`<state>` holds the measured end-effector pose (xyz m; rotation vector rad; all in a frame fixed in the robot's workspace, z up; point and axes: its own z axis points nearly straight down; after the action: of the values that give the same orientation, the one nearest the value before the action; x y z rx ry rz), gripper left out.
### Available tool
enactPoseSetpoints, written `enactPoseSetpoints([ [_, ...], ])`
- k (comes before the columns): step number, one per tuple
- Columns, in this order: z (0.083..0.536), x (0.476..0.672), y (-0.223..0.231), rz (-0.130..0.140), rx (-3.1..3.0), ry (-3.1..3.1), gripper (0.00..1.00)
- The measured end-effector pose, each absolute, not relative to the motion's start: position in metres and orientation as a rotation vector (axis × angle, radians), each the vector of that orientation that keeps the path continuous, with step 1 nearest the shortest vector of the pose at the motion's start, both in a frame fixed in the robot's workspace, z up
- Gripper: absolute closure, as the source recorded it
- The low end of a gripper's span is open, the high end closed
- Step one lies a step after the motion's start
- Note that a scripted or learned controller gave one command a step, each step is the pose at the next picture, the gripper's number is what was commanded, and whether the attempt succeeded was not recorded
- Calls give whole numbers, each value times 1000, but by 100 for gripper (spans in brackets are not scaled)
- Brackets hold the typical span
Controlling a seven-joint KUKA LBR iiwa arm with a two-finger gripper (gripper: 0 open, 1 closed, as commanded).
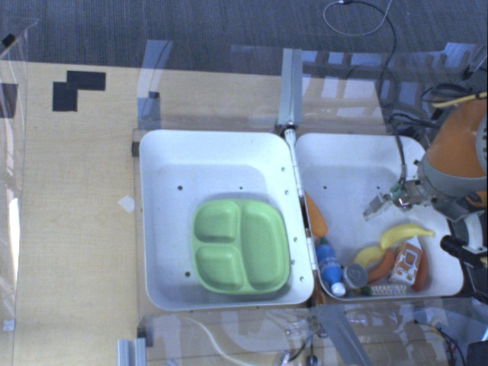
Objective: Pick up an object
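Observation:
My gripper (383,200) hangs over the middle of the right bin (343,158), reaching in from the right, with its fingers open and nothing between them. Just below and to its right lies a yellow banana (405,235). Under the banana an orange carton (407,261) lies beside an orange-red sausage-shaped piece (383,266) and a yellow lemon-like fruit (368,255). A blue bottle (329,261) and a small can (355,275) sit at the bin's front edge. An orange carrot-like piece (315,216) leans along the left wall.
The left bin (175,158) holds a green divided plate (241,245) near its front. A metal divider (290,90) runs between the bins at the back. Cables (396,75) trail behind the right bin, and the arm's orange band (457,139) sits at the right.

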<state>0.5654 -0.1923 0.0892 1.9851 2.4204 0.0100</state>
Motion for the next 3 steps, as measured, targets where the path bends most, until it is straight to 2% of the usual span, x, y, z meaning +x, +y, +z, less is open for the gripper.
enactPoseSetpoints([
  [1, 100, 568, -191, 17, 1981, 2420, 100],
  [2, 248, 671, -123, 5, 2163, 2270, 100],
  [3, 246, 670, -145, 2, 2442, 1972, 100],
])
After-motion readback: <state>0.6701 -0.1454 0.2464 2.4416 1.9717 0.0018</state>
